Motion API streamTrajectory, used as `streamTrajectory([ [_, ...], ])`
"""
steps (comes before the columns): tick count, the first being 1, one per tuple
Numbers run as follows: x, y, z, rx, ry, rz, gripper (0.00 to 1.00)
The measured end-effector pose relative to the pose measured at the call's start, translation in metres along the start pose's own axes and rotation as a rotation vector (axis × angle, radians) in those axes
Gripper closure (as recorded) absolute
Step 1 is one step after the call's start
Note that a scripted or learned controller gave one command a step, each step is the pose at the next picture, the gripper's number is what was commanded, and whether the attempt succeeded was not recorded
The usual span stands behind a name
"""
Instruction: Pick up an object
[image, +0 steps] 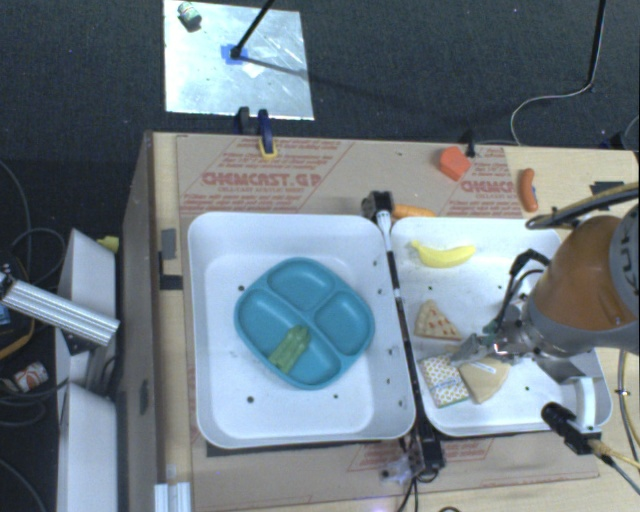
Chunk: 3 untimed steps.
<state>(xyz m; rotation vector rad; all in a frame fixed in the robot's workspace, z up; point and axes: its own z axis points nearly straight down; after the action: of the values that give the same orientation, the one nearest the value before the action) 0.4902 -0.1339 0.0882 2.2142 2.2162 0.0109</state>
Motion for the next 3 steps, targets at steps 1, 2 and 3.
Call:
streamTrajectory([
  [1,-0.052,0.082,-0.008,0.007,0.0,-0.001,0.0],
  [2,-0.006,0.056,0.005,0.011,0.002,-0.002,0.0],
  [3,-0.025,0.036,0.004,0.011,0.001,0.0,0.0],
])
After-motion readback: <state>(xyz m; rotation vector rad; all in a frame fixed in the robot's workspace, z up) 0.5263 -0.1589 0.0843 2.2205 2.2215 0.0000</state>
